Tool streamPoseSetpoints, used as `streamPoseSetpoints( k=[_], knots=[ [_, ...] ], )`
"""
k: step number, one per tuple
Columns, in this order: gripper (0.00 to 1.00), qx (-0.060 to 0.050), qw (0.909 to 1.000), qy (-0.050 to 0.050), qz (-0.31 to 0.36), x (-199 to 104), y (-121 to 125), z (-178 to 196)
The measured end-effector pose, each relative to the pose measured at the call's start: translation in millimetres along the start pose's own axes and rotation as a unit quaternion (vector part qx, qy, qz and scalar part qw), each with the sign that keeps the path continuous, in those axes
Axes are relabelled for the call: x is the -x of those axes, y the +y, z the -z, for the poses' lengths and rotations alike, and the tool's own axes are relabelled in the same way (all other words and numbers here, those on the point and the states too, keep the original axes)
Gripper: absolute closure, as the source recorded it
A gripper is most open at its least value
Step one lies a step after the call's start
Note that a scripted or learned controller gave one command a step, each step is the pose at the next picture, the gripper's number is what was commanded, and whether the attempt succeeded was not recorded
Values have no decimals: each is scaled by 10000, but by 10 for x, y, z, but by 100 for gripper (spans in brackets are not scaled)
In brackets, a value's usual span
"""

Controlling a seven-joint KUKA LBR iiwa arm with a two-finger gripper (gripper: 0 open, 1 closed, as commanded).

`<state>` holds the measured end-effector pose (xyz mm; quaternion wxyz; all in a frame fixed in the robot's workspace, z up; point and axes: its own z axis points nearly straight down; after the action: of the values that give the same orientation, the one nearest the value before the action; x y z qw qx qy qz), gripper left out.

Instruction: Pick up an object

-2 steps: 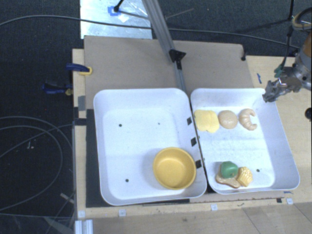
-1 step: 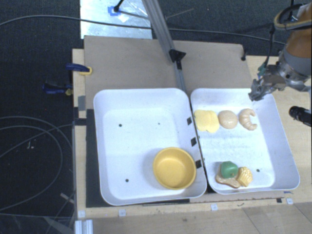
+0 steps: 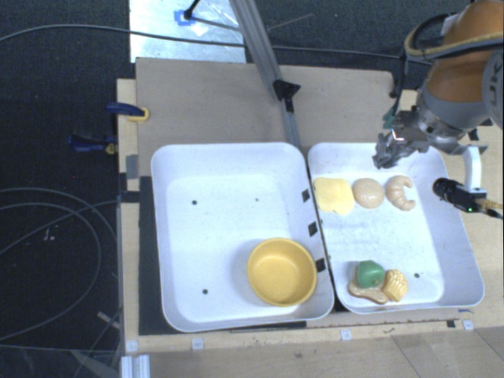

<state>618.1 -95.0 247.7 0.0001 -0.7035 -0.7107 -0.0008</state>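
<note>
Two bins (image 3: 236,160); the gripper (image 3: 387,157) (finger state unreadable) hovers above the croissant (image 3: 401,191).

My grey arm with its orange band (image 3: 465,34) reaches in from the right, wrist bent downward. My dark two-finger gripper (image 3: 386,157) hangs over the far edge of the right-hand shallow white bin (image 3: 453,235).

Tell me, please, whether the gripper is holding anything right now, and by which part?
Nothing is seen held. The gripper hangs over the right bin's far edge, apart from the croissant and round bun.
</note>
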Motion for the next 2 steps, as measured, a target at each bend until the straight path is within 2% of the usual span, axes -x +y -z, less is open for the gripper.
streamPoseSetpoints(
  k=[1,2],
  knots=[
    [100,-4,10000,2,0,-519,-20,-123],
    [100,0,10000,4,2,-1051,-95,-49]
  ],
)
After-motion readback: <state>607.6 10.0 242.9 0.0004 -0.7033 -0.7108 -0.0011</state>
